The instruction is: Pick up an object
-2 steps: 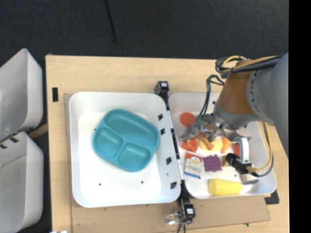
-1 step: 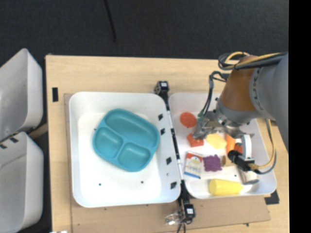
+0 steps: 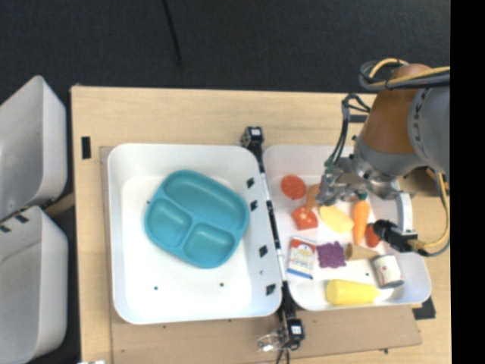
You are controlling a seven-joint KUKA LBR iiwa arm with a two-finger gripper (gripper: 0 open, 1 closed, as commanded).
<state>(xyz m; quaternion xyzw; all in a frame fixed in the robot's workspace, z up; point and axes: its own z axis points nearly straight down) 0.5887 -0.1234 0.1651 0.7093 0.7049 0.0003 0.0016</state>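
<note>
The right bin (image 3: 303, 158) holds several toy foods: a red tomato (image 3: 293, 186), a red piece (image 3: 305, 218), a pale yellow piece (image 3: 336, 219), an orange carrot (image 3: 360, 218), a purple grape bunch (image 3: 331, 255), a small white carton (image 3: 301, 258), a yellow corn-like piece (image 3: 351, 292) and a small can (image 3: 386, 270). My gripper (image 3: 327, 190) hangs low over the bin's middle, just above the pale yellow piece and right of the tomato. Nothing shows between its fingers.
The left bin (image 3: 129, 279) bears a teal divided plate (image 3: 197, 217). The grey arm with its orange band (image 3: 390, 123) comes in over the right bin's far right corner. Cables and a black fitting (image 3: 394, 233) lie along the right side.
</note>
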